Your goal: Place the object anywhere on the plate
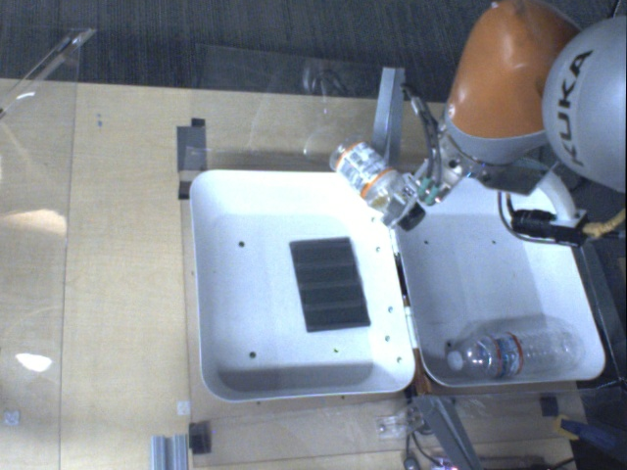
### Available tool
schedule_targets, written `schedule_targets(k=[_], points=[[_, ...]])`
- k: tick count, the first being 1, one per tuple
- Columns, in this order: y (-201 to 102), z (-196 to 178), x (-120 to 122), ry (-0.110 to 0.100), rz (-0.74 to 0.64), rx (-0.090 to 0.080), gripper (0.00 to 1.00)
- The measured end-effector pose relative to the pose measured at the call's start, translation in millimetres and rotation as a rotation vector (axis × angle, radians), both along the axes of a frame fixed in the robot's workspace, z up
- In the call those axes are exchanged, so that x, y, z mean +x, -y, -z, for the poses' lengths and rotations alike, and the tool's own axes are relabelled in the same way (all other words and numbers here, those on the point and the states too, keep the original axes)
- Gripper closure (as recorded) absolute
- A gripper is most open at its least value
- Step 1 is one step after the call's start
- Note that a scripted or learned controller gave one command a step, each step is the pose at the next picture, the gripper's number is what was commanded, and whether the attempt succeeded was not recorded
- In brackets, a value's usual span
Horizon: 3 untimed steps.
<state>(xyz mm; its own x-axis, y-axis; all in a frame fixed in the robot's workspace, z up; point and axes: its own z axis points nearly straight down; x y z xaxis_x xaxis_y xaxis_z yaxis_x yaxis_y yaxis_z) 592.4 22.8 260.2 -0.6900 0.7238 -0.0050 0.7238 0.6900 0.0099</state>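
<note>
- One tool (pixel 400 207) at the end of the grey arm (pixel 588 76), hanging over the back corner where the two white bins meet, pinching a small clear jar-like object (pixel 361 168) with an orange band; held out sideways and tilted, apparently so that it clears the bin walls during carrying.
- Narrow grip, closed on the object's near end; body of the object sticking out leftward, above the far rim of the left bin (pixel 216 262).
- Dark ribbed plate (pixel 329 283) lying flat near the middle of the left bin, well apart from the object and nearer the camera; probably set centrally to leave room for a drop from any side.
- Judged stage: carried but not yet over the plate; a move forward and down seemingly needed before letting go.
- Clear plastic bottle (pixel 509 352) lying on its side along the near wall of the right bin (pixel 578 292), away from the tool.
- Pale wooden table (pixel 98 262) beneath both bins.
</note>
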Motion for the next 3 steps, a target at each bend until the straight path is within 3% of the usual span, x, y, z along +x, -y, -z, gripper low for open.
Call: schedule_targets(k=[3], points=[[-1.3,-33.0,4.3,0.017,0.000,0.007,1.00]])
